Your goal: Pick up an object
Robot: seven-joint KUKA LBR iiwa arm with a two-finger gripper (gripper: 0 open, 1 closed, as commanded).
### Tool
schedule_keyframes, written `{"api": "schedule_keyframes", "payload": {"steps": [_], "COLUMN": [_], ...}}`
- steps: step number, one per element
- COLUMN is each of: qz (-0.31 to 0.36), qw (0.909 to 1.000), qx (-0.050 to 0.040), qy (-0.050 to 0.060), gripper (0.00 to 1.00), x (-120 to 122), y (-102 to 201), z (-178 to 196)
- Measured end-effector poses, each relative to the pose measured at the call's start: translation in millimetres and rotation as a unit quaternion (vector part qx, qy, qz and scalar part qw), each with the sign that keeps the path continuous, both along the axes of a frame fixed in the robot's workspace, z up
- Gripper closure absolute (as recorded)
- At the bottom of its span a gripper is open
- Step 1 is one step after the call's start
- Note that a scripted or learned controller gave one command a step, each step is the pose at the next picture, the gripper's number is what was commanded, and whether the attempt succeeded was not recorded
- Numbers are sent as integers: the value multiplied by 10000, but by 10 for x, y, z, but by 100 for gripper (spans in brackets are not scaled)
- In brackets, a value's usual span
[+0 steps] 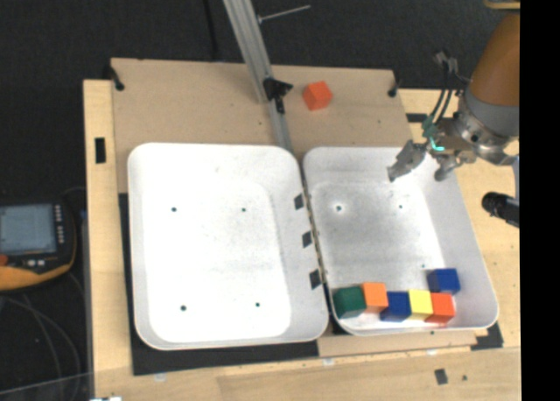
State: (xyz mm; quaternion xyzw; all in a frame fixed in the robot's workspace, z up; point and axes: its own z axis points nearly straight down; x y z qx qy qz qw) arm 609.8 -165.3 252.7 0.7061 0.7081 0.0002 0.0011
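Above right bin (455, 215), jaws apart, empty.

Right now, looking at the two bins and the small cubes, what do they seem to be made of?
The two bins look like moulded white plastic, matt and scuffed grey: rounded corners, thin rim. The cubes in the right bin seem painted wood or hard plastic; flat solid colours and sharp edges, but the picture cannot settle which. The orange cube on the board looks the same.

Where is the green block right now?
In the camera view, the green block sits in the right bin, at its near-left corner by the divider, directly left of the orange block in the row of blocks.
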Motion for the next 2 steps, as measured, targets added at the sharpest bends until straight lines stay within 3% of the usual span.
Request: {"api": "schedule_keyframes", "payload": {"steps": [1, 2], "qz": [-18, -71], "qw": [10000, 10000], "qx": [15, -4], "qy": [52, -21], "gripper": [0, 100], "x": [-803, -761], "y": [282, 255], "z": [-1466, -1309]}}
